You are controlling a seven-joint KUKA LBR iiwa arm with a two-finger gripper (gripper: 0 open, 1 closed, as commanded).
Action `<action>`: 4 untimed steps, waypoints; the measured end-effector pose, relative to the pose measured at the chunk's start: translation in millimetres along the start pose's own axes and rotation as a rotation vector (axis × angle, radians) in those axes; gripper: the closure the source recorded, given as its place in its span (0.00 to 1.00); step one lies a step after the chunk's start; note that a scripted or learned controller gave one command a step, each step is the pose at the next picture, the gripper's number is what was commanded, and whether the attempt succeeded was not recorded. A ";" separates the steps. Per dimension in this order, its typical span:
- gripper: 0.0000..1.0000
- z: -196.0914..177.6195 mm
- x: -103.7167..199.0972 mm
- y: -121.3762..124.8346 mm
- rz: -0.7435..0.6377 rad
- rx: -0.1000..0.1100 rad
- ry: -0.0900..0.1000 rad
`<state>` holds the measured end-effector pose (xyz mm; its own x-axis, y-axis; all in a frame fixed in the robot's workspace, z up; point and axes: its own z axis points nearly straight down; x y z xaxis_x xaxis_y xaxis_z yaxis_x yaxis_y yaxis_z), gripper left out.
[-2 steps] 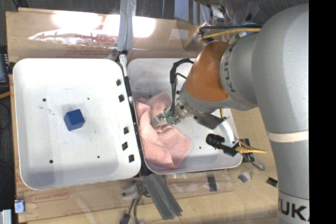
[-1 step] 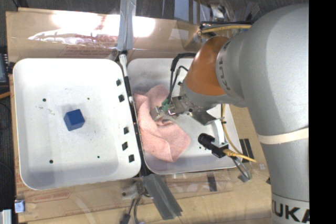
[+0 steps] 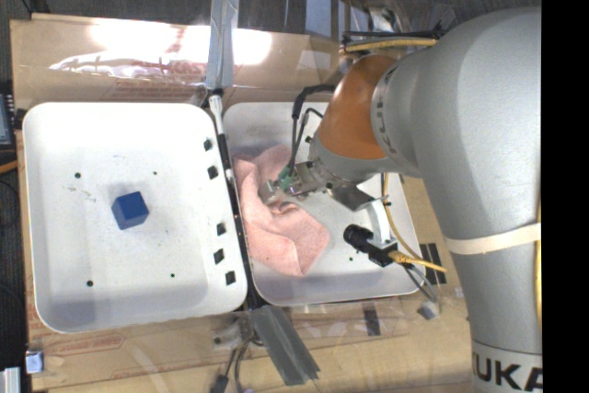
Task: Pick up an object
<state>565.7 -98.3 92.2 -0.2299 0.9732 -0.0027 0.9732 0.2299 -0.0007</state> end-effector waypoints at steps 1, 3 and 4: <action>1.00 -10.0 0.6 0.4 -0.006 0.001 0.001; 0.00 -99.9 23.4 -26.7 -0.109 0.000 0.004; 0.00 -2.6 -4.7 7.0 0.008 -0.005 0.002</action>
